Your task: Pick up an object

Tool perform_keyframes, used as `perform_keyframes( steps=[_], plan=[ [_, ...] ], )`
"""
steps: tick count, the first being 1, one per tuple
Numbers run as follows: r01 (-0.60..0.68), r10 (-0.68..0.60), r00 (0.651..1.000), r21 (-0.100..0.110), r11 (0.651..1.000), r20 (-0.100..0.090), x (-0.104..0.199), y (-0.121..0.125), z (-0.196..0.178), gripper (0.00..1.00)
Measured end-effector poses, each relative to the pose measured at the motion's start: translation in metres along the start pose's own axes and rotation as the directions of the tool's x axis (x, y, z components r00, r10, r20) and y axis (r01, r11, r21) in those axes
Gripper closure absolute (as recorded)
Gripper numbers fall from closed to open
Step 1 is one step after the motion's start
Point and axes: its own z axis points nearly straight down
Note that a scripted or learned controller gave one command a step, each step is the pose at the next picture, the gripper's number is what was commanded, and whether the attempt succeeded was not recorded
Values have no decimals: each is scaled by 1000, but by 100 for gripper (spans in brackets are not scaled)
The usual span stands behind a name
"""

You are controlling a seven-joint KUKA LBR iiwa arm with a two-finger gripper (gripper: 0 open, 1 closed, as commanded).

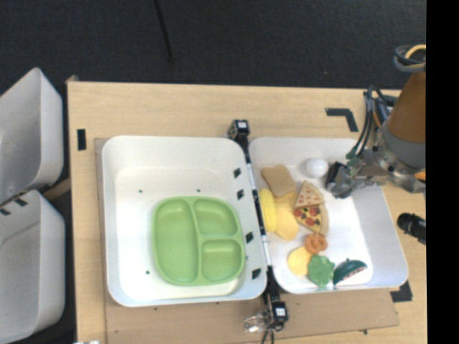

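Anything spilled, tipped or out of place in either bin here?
Nothing stands out. The green tray lies flat in the left bin; the toy foods, including the pizza slice, sit clustered inside the right bin.

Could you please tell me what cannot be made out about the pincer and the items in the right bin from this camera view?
- Pincer: dark and small against the right bin; whether it is open or shut cannot be told.
- Arm: cut off by the view's right edge.
- Yellow piece: partly hidden by the bin's divider wall.
- Dark green item: too blurred to identify.
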Motion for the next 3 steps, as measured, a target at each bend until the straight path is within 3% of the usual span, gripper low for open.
perform_keyframes(
  steps=[2,3],
  plan=[
    [-1,1,1000,2,1000,0,92,40,-1,100],
    [-2,2,1000,1,1000,1,140,78,2,100]
  ],
)
